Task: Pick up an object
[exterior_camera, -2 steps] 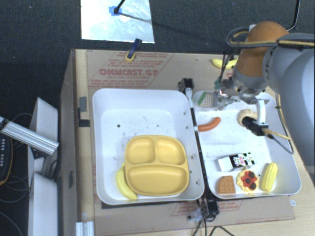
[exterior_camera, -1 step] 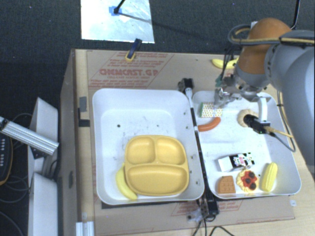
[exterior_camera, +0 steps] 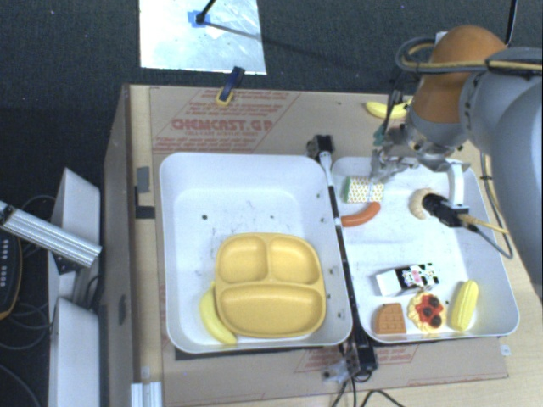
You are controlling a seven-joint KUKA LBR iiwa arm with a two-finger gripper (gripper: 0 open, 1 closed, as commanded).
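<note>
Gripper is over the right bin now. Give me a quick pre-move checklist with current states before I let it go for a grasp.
1. Gripper over the right bin, at its far end: ok.
2. A target beneath it: ok, the dotted white-and-green block lies just below the fingertips, with the orange sausage beside it.
3. Nothing already between the fingers: cannot tell, the wrist hides them.
4. Fingers open enough for the block: cannot tell.
5. Room around the target: not ok, the block lies close to the divider between the bins.
6. Other items out of the path: ok, the corn cob, pizza and cracker sit at the near end.
</note>
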